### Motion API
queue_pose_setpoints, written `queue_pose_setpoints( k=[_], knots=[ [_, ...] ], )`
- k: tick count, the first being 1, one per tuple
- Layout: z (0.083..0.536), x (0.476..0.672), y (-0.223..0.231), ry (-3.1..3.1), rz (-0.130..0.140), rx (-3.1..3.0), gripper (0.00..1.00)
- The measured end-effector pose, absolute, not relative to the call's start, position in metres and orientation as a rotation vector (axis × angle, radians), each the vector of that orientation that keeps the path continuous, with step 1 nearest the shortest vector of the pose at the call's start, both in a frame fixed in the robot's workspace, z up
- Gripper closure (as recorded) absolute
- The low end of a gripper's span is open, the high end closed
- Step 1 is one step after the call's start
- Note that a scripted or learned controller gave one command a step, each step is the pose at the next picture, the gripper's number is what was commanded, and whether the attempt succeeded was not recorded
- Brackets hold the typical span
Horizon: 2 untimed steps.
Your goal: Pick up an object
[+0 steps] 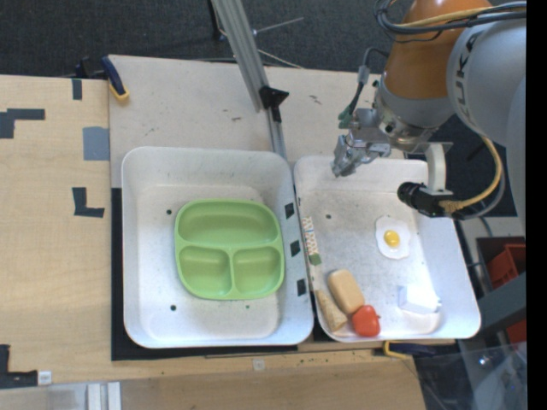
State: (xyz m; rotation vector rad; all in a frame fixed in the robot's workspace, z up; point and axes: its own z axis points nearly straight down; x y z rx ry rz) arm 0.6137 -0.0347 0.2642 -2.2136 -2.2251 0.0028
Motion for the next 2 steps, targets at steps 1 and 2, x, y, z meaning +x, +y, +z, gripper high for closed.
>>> queue_pose_setpoints(
  k=[1, 2],
  knots=[
    [0.259, 0.579, 0.015, -2.225, 0.003, -2.212, 1.00],
    [0.246, 0.551, 0.049, -2.223, 0.006, -2.214, 1.00]
  ],
)
